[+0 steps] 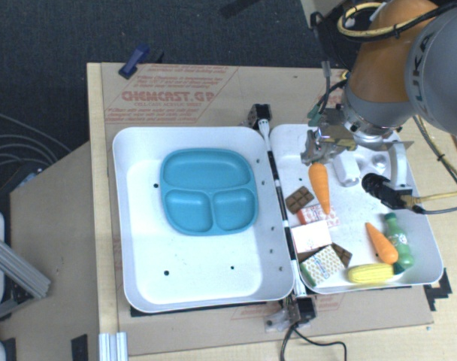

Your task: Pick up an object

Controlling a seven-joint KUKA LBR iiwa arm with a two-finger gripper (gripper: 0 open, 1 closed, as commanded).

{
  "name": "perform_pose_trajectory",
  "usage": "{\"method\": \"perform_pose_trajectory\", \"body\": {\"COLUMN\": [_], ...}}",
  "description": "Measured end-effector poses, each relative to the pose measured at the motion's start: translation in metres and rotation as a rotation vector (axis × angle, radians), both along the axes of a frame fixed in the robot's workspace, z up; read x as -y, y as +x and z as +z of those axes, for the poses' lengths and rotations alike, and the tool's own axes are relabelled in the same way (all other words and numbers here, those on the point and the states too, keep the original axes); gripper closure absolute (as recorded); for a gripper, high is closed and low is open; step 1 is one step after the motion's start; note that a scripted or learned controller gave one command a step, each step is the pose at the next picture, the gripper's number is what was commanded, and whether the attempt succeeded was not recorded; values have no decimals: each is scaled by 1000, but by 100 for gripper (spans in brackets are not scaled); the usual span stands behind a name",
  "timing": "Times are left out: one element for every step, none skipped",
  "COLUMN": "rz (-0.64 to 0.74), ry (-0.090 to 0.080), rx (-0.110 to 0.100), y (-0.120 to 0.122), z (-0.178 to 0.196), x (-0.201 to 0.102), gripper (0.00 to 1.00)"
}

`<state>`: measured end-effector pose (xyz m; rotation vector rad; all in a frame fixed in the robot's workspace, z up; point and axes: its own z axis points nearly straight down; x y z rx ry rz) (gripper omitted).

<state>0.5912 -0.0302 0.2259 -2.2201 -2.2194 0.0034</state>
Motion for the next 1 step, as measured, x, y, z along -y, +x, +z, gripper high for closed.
{"method": "perform_pose_trajectory", "body": {"rz": [-1], "ry": [1], "rx": [0], "y": [-87], "z": [16], "x": [-2], "gripper": [100]}}
